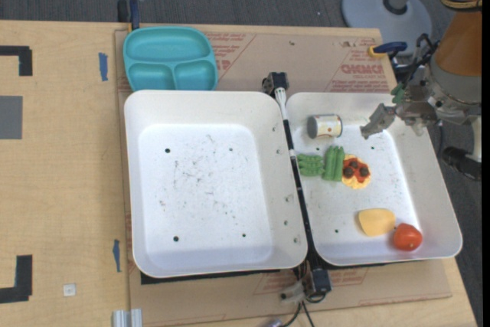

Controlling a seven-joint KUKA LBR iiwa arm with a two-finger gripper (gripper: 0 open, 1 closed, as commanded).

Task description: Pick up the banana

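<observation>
Arm [463,50] cut off at right edge; pincer [377,122] fingers indistinct.

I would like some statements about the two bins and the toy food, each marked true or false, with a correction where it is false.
1. The yellow banana-coloured piece lies in the right bin. True.
2. A red tomato lies in the left bin. False: it lies in the right bin, beside the yellow piece.
3. A teal divided tray stands behind the left bin. True.
4. The tool is gripping the small can. False: it is near the right bin's far edge, to the right of the can and apart from it.
5. The green toy lies beside the divider between the bins. True.
</observation>
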